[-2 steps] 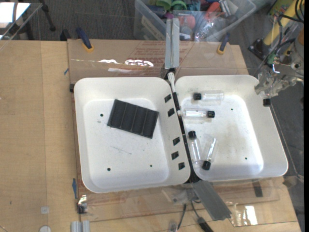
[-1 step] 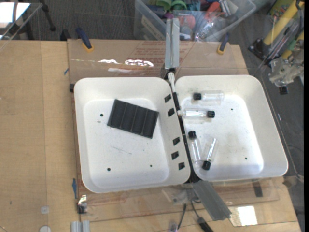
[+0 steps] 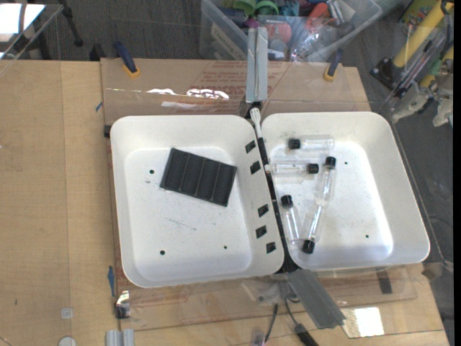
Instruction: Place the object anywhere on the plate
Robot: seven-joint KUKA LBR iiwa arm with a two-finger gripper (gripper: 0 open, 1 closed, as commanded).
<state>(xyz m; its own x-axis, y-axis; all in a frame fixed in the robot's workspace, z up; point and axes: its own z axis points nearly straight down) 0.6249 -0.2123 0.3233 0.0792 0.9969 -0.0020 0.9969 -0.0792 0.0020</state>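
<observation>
A dark ribbed rectangular plate lies flat in the left bin, toward its upper middle, turned slightly clockwise. Several clear plastic tubes with black caps lie in the right bin: one near the top, one just below it, one slanting down the middle, one by the left wall, and one leaning toward the bin's lower left. Some of the tubes touch or cross each other.
A ridge with black clips divides the two bins. Behind the bins stands a clear tub of colourful toys. Bare wooden bench top lies to the left. A grey bracket sits at the front.
</observation>
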